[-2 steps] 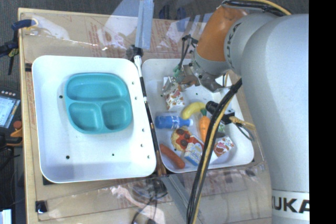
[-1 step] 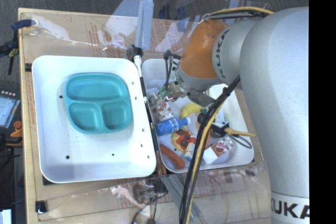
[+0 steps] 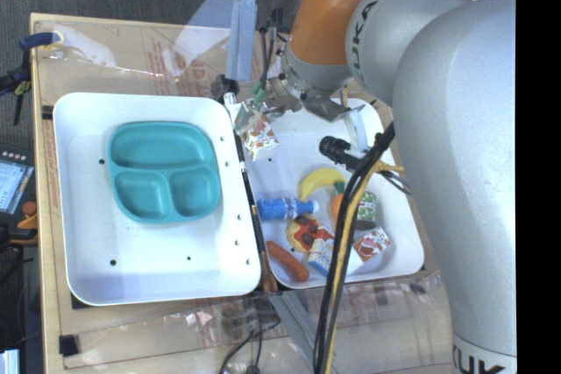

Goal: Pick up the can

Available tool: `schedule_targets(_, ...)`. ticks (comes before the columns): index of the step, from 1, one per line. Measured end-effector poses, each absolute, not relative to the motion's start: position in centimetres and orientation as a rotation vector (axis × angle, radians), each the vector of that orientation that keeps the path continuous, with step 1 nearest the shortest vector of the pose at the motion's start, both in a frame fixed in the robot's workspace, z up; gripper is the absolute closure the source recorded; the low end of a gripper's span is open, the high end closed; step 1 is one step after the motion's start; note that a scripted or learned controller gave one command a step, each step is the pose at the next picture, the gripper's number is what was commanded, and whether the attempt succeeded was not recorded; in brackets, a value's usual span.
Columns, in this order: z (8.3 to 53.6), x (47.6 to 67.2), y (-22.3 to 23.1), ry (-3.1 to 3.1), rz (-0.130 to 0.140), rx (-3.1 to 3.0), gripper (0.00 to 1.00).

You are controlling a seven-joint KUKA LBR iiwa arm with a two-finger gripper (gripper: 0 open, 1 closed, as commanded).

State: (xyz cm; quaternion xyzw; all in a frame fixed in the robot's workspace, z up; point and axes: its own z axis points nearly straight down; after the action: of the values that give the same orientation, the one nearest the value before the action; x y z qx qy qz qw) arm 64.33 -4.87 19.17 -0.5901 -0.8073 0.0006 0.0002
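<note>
Gripper point(image 3: 263, 107) is noted over the far left corner of the right bin point(image 3: 412, 263), just above a small patterned carton point(image 3: 259, 138). How far it is opened cannot be told, and no hold on anything is shown. What is taken for the can point(image 3: 366, 207) lies by the bin's right wall, well apart and partly hidden by a cable point(image 3: 327, 311). If closed here, the carton would likely be taken instead.

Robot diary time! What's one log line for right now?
gripper: top-left of right bin, over a small carton | tray: left bin | can: not identified
</note>
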Motion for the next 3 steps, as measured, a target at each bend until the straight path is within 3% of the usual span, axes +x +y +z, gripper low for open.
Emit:
schedule_targets(1, 23.2, 60.0, -12.5, -2.497, 0.004, -1.900, 1.00)
schedule_targets(2, 26.7, 54.6, -5.3, -2.394, 0.005, -2.028, 1.00)
schedule_targets(3, 37.0, 49.2, 1.3, -2.611, 0.001, -1.747, 1.00)
